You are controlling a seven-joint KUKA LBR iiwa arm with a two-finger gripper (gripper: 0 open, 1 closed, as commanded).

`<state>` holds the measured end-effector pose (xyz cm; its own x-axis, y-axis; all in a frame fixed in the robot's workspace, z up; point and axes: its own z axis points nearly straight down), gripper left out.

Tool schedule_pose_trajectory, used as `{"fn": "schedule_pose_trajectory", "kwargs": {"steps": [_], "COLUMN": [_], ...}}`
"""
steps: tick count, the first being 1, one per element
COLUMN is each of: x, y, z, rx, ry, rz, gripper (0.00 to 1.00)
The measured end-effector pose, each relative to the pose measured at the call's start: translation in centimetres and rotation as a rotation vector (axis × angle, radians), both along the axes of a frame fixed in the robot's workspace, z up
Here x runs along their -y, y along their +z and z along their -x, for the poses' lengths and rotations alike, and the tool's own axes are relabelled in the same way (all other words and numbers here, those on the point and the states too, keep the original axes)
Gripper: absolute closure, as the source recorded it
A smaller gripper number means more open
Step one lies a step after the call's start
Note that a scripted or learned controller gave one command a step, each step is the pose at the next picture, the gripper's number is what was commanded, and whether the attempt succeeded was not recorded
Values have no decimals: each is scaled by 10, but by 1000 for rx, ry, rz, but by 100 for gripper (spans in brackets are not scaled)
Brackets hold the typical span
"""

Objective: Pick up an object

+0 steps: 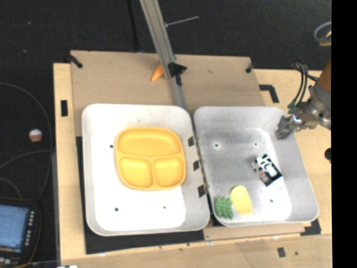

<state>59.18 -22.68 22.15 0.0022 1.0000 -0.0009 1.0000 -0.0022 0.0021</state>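
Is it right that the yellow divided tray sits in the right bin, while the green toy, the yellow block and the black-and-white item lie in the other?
Not quite. The camera view shows the tray in the left bin; the green toy, yellow block and black-and-white item lie in the right bin.

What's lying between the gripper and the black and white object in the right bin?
Nothing: in the camera view, just bare white bin floor runs from the gripper down to the black and white object.

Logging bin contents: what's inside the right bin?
Right bin: black-and-white object, yellow object, green object beside it. Anything beneath them is covered.
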Motion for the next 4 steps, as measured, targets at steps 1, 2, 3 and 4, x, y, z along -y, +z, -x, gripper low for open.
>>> {"fn": "schedule_pose_trajectory", "kwargs": {"steps": [1,2,3,4], "x": [-42,-96,-153,-202], "y": [1,15,17,22], "z": [7,7,19,30], "rx": [-1,1,-1,-1], "ry": [7,10,10,10], "rz": [-1,-3,-2,-3], "gripper": [100,100,100,100]}}
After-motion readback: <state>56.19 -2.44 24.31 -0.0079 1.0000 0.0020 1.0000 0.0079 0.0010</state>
